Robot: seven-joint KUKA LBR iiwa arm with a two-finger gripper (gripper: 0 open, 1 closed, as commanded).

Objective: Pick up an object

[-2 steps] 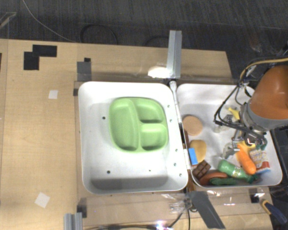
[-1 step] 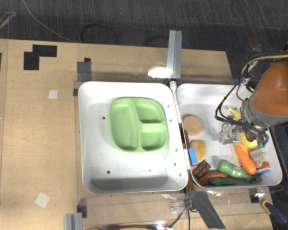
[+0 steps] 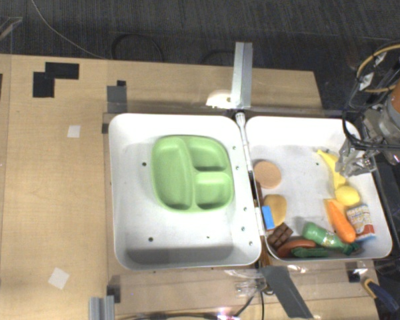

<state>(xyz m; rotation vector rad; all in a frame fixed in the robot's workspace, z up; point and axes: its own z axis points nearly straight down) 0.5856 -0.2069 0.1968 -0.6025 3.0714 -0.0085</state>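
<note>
The gripper [image 3: 355, 160] hangs at the right bin's [image 3: 293, 145] right edge, just above a banana [image 3: 331, 167] and lemon [image 3: 347, 195]; whether it is open or holding anything I cannot tell. Risk: the toys crowd that bin's near-right corner, so closing there may nudge the carrot [image 3: 340, 221] or clip the wall and come up empty.

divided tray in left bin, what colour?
Light green, plain with no pattern. The divided tray shows clearly in the camera view, inside the left bin.
</note>
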